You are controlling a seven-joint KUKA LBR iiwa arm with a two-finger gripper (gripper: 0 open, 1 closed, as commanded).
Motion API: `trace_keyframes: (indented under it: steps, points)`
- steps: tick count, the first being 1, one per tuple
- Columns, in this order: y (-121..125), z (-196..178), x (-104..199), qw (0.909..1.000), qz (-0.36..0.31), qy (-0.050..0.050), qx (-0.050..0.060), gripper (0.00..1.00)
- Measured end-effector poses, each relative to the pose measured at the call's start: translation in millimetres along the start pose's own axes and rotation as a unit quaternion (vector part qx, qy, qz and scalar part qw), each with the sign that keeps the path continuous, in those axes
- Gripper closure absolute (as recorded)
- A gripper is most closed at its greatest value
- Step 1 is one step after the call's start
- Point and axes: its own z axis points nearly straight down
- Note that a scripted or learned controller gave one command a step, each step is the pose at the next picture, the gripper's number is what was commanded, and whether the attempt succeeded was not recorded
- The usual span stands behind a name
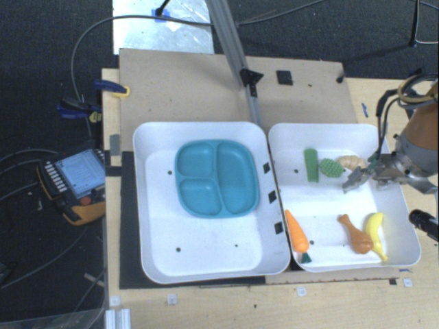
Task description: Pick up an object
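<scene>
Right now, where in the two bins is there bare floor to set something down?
Left bin: bare floor in front of and left of the blue divided plate. Right bin: a bare middle patch between carrot, green stick and chicken leg. It is crowded near the gripper and banana.

Two bins are set side by side. A divided plate (217,178) lies in the left bin (158,252). In the right bin (322,137): cucumber (312,164) toward the back, carrot (296,230) at the front left (near the dividing wall), drumstick (354,234) and banana (376,233) side by side at front right.
</scene>
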Motion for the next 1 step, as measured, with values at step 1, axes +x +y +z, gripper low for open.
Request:
trace_keyframes:
  steps: [1]
  points:
    - [5.1, 42.4, 0.6, 1.0000, 0.000, 0.000, 0.000, 0.00]
